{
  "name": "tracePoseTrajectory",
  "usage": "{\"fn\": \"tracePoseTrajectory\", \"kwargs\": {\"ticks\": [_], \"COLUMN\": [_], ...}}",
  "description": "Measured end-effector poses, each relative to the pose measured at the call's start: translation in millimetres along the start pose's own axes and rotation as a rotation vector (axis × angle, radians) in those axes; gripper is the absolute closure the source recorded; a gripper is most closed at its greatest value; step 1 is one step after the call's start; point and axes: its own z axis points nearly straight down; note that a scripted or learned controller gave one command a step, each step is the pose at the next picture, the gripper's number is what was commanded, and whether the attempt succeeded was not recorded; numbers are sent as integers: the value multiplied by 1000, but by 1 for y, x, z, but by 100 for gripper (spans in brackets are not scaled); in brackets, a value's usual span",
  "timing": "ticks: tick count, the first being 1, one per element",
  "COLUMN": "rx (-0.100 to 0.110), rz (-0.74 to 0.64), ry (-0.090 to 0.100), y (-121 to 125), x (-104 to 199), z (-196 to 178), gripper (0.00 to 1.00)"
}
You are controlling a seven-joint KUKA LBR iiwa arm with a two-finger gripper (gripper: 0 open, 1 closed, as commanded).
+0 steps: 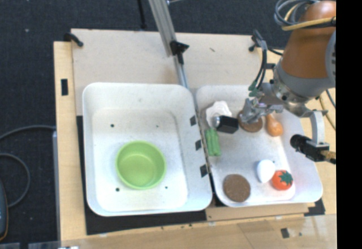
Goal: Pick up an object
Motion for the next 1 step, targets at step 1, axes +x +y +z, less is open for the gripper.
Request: {"fn": "tracePoseTrajectory", "kwargs": {"ticks": [1], "rx": [1], "rz": [2], "ry": [-1], "y": [18], "x": [50], "z": [6], "gripper": [100]}}
